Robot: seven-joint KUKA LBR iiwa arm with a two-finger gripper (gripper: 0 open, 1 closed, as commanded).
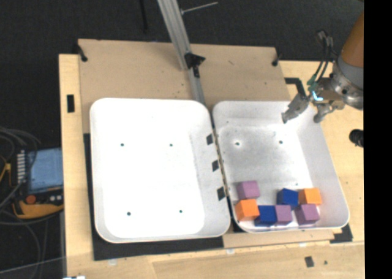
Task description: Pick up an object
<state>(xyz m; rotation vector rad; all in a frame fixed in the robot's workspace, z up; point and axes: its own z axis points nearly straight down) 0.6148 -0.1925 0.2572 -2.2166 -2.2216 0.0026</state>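
Small foam-like cubes, the candidates for picking, lie bunched along the near edge of the right shallow white plastic bin [318, 149]: an orange cube [247, 208] touching a pale purple cube [248, 189] just behind it, then a blue cube [267, 215], a second purple cube [283, 213], another blue cube [288, 197], a third purple cube [307, 213] and a smaller orange cube [311, 195]. Packed this tightly, they probably leave little room for fingers between neighbours, so the outer orange cube looks the easiest target. Beside them, the left shallow white bin [153, 167] lies bare. Farther back, the two-finger gripper [304, 107] hangs over the right bin's far corner, well apart from the cluster, jaws spread and holding nothing, apparently poised before a descent.
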